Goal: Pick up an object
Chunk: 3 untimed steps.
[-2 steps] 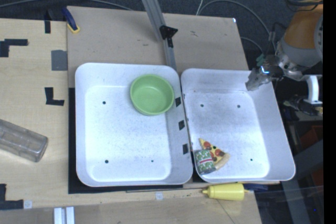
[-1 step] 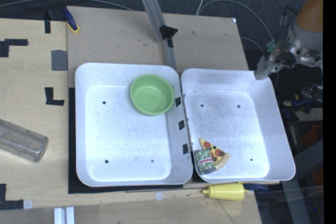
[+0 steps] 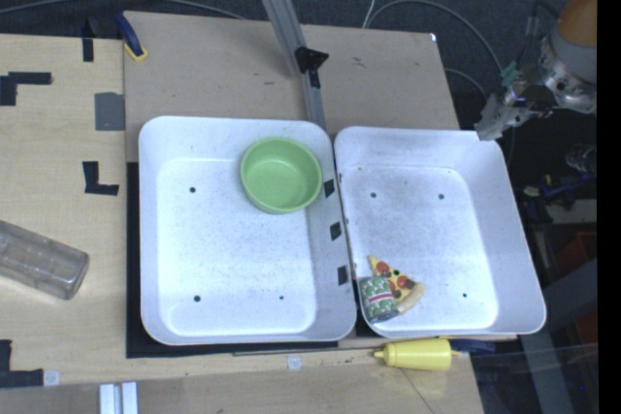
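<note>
here the pizza slice toy [image 3: 391,289] tips toward lower right; tool [image 3: 493,123] state unclear.

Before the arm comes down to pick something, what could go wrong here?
1. The pizza toy lies in the right bin's near-left corner, against the wall; the gripper may hit that wall.
2. The green bowl is wide and smooth, so it may slip.
</note>
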Tool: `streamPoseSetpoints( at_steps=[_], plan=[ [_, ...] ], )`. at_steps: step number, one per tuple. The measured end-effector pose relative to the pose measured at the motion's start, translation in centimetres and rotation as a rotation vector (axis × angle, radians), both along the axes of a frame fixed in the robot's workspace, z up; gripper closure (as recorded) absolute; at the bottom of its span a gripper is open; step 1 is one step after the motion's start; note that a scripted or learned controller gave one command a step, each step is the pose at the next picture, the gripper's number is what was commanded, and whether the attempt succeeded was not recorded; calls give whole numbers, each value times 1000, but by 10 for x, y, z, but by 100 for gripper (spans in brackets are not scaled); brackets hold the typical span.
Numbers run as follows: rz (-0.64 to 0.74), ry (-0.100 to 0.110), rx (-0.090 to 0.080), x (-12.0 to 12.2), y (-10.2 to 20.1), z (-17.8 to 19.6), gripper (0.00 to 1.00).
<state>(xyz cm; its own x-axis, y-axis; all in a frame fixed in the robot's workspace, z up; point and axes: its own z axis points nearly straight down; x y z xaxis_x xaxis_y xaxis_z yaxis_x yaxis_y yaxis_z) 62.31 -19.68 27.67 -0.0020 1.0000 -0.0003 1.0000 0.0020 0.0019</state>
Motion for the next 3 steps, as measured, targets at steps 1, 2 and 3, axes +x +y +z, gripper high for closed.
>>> streamPoseSetpoints(
  at_steps=[1,2,3],
  plan=[
    [3,3,1,-12,46,-1,100],
    [3,4,1,-29,94,-10,100],
    [5,6,2,-32,151,-29,100]
  ],
)
